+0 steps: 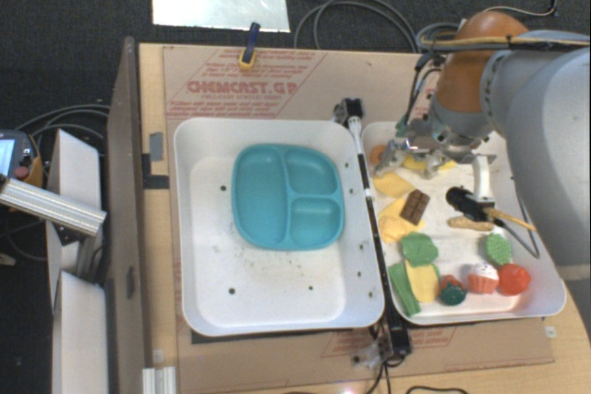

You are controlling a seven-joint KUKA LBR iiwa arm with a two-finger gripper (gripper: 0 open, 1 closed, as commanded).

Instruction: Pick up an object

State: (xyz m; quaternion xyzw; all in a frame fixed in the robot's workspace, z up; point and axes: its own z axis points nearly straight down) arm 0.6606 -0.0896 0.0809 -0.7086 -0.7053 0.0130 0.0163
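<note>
Within right bin (552, 291), beneath tool (417, 152) (grip state not discernible): toy food pieces, yellow wedge (393, 185) nearest. Judged light, rigid plastic, somewhat slick; best taken across its narrow sides.

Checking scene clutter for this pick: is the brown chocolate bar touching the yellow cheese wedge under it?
Touching. In the camera view the chocolate bar lies partly on the yellow wedge, overlapping its upper edge with no gap between them, in the right bin.

Glossy white plastic bins (199, 291), smooth teal plate (286, 197), seemingly plastic; matt cardboard (240, 88) beneath.
</note>
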